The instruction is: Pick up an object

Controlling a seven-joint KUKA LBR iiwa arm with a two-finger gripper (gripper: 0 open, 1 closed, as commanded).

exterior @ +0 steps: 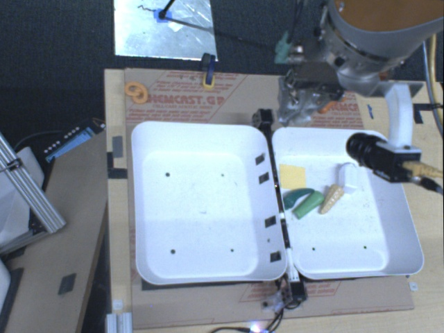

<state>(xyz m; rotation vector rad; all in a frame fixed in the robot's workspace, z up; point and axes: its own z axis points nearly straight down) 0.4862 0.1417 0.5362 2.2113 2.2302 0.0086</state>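
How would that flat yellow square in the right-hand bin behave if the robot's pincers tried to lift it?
The yellow square looks thin and lies flat on the right bin floor, so fingers would probably struggle to get under its edges. It seems light and would likely slide when nudged. It should not roll.

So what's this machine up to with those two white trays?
A robot arm hangs above the far edge of the right tray, carrying nothing that I can see. In that tray lie a yellow square, two green pieces, a tan stick and a white block, all close together near the divider.
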